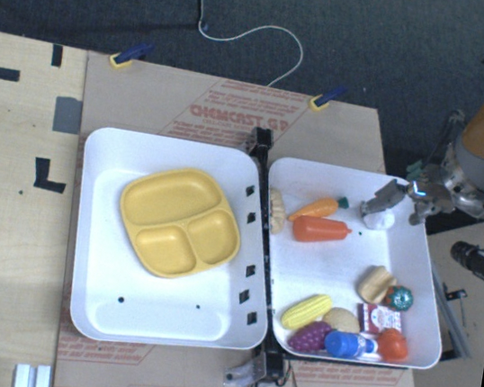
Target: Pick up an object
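White plastic makes up both shallow bins on the bench: the left white bin [94, 237] carries a yellow three-compartment plastic plate [180, 221], and the right white bin [426, 267] carries the loose toy food. An orange plastic carrot with a green tip [317, 207] lies near that bin's far wall, with an orange-red plastic sausage [319, 230] just beside it on the near side. A pale corn-like piece [276, 212] sits against the divider between the bins. Toward the near right corner are a tan bread-shaped piece [375, 282], a small teal ball [401, 299], a yellow plastic corn cob [306, 310], a purple grape cluster [310, 336], a blue and white bottle-like toy [350, 345], a red and white carton [380, 318] and a red round toy [393, 347].

The grey two-finger gripper [380, 210] reaches in over the right bin's far right corner, low and near the wall. Something whitish sits at its tip, but whether that is a finger pad or a small object cannot be told, and the jaws are too small and blurred to say whether they stand apart or together.

As a judgement, the pick is not done: every toy that shows rests on the bin floor and nothing is visibly raised. The carrot and sausage lie nearest the gripper, to its left. Closing on an object and lifting it clear are left.
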`<state>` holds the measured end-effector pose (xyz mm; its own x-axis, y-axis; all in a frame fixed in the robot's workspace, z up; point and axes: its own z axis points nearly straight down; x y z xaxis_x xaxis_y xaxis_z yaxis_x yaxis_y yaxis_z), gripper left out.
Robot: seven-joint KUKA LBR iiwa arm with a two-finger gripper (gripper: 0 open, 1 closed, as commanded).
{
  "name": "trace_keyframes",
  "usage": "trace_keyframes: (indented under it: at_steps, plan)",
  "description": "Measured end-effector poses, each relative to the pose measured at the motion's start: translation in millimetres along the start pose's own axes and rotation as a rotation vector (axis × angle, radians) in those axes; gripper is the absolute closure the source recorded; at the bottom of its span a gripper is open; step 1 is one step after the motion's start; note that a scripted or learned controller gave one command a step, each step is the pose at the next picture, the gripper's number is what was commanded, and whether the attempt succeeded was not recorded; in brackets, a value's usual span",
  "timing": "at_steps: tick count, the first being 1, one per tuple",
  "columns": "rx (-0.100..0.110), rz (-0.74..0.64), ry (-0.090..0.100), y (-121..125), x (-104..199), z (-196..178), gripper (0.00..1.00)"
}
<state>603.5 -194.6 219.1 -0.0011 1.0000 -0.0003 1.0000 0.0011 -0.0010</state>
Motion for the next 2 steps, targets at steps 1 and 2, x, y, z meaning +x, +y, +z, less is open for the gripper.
trace_keyframes:
  at_steps: [1,2]
  plan:
    - [0.005,-0.003,0.002,43,25,133,0.0]
    - [0.001,-0.002,0.0,43,23,116,1.0]
